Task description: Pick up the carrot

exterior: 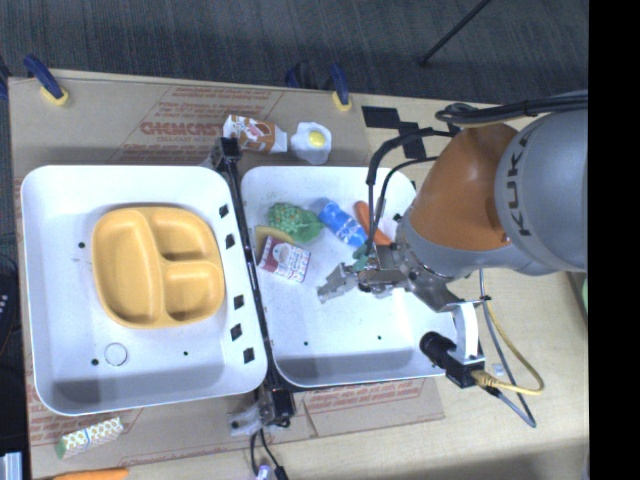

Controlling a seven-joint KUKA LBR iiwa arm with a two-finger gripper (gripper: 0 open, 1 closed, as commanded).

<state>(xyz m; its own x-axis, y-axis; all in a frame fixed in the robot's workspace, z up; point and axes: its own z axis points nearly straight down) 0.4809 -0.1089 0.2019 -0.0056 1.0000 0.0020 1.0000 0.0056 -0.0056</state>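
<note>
The gripper (340, 280) hangs low over the right bin (330, 363), near its middle, with the arm (500, 203) reaching in from the right. Nothing lies between its fingers; whether they stand apart or together cannot be told from this angle. The carrot (366, 220) lies at the far right part of that bin, a thin orange piece partly hidden by the wrist, just right of the blue bottle (342, 223) and well beyond the gripper tip.

Judgement on the step in hand: the approach is not yet complete. A sound pick would call for the tool to shift toward the far right, centre over the carrot's visible length, and turn so the fingers close across its narrow width, not along it. The bottle sits close enough that a careless descent may nudge it or catch both items. The bin wall nearby also limits room on the right.

Containers. Right bin: the carrot, the blue bottle, a green leafy item (293, 218) left of the bottle, a yellow piece (270, 234) beside it, and a red-and-white packet (285, 259) nearer the viewer. Left bin (50, 298): one yellow compartment tray (158, 264), lying flat with nothing in its sections. Outside the bins, on the far side, rest a small carton (250, 133) and a white-and-yellow object (312, 142).
</note>
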